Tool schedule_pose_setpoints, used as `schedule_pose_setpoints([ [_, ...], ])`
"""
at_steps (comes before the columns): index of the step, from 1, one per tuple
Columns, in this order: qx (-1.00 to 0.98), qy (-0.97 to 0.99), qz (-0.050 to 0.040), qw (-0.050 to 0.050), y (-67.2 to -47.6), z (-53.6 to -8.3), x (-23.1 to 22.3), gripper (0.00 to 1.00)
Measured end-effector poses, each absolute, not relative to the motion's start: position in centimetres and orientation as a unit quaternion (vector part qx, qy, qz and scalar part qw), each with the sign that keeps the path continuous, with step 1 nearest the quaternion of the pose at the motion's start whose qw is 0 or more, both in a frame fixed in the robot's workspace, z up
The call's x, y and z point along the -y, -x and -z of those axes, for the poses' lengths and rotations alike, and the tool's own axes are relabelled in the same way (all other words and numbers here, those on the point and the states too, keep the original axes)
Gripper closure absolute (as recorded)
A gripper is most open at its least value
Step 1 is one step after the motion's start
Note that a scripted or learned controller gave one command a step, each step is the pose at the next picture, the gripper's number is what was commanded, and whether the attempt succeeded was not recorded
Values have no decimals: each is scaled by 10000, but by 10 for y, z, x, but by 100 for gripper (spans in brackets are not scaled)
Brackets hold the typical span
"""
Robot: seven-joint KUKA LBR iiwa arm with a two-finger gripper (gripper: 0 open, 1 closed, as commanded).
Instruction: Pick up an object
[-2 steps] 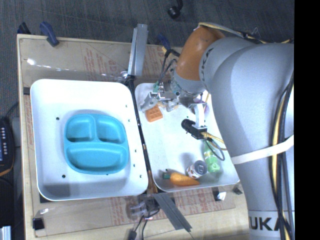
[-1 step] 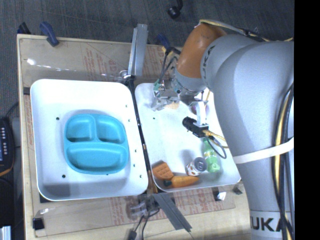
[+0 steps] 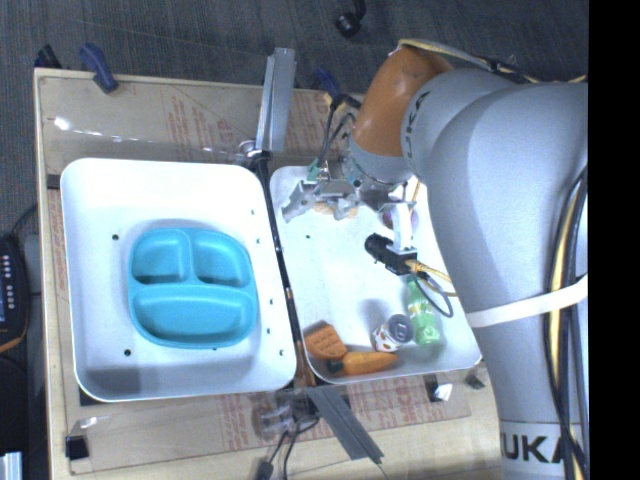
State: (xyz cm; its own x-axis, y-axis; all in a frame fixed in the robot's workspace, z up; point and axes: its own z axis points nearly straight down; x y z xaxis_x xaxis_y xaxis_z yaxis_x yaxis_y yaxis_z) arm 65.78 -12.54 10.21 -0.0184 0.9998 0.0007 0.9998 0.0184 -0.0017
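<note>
My gripper (image 3: 320, 204) hangs low over the far left corner of the right bin (image 3: 330, 268), close to its back wall. At the near end of this bin lie a brown bread-like piece (image 3: 322, 340) and, touching it, an orange carrot-shaped piece (image 3: 368, 363). A small grey can (image 3: 397, 330) and a green bottle (image 3: 425, 323) lie to their right. All of these objects lie well apart from the gripper, toward the near edge. A small tan patch shows right under the gripper; I cannot tell what it is.
The left bin (image 3: 90, 268) holds a blue divided tray (image 3: 192, 286) in its middle. A rim and a dark divider (image 3: 278, 258) separate the two bins. The big grey arm (image 3: 500, 198) overhangs the right bin's right side.
</note>
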Motion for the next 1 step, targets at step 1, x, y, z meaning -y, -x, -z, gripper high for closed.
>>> schedule_pose_setpoints([
  [1,7094,7049,-13,17,-561,-92,158,0],
])
